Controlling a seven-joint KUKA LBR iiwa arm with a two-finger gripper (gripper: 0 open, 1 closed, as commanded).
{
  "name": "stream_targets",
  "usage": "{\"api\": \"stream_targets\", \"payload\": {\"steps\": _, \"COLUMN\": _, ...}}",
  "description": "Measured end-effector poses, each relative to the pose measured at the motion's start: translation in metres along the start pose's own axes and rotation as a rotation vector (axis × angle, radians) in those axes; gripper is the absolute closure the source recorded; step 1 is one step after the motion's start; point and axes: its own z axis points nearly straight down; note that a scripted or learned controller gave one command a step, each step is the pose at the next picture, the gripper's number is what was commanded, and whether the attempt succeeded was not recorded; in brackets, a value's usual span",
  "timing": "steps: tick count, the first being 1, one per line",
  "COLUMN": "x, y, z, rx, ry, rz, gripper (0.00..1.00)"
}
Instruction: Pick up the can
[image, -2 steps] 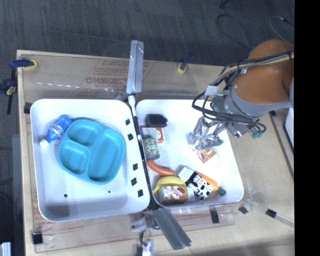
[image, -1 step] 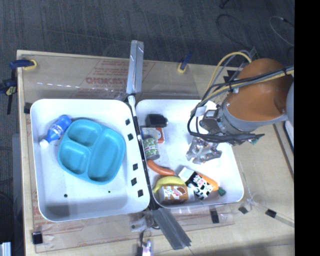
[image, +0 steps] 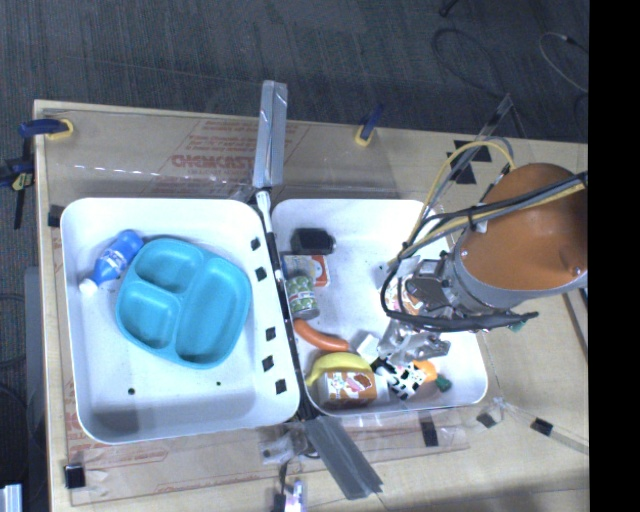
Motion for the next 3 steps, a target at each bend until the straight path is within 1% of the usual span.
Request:
{"api": "stream_targets", "payload": {"steps": 1, "x": -0.027, "y": -0.063, "z": -0.101, "rx": 0.003, "ry": 0.0, "rz": 0.104, "gripper": 1.0}}
{"api": "stream_targets", "payload": {"steps": 2, "x": -0.026, "y": 0.001, "z": 0.002, "rx": 0.0, "ry": 0.0, "rz": -0.064, "gripper": 1.0}}
{"api": "stream_targets", "payload": {"steps": 3, "x": -0.043, "y": -0.104, "z": -0.086, "rx": 0.002, "ry": 0.0, "rz": -0.061, "gripper": 1.0}}
